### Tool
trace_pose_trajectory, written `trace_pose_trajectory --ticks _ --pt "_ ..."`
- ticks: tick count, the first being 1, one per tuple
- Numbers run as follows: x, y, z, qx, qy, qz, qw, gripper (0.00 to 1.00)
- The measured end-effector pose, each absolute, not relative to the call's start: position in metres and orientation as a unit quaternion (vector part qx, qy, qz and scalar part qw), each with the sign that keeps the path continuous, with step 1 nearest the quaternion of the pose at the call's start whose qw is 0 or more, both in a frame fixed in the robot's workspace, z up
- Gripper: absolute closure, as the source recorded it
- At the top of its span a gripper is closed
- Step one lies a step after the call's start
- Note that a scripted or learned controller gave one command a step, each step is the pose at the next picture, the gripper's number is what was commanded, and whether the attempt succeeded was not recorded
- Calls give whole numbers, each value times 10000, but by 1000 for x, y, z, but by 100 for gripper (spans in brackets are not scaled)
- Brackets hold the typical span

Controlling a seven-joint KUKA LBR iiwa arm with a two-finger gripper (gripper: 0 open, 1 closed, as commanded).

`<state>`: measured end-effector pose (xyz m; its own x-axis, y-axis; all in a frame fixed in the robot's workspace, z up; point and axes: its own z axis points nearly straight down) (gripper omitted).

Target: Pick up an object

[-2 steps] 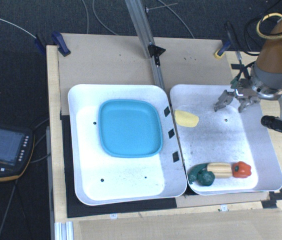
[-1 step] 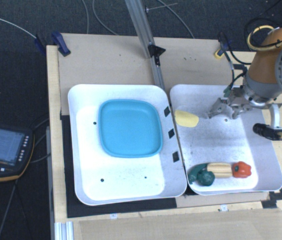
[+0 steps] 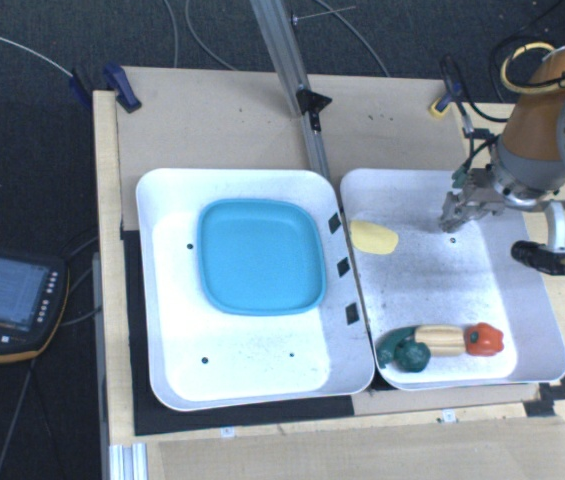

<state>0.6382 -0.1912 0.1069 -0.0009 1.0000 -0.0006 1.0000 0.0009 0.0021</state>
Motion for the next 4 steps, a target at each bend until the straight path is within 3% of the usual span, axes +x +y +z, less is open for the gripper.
trace_pose_trajectory --ticks 3,4 --pt "630 -191 263 7069 7073 14 22 100" --pt "604 -146 258 7060 7082 6 0 100"
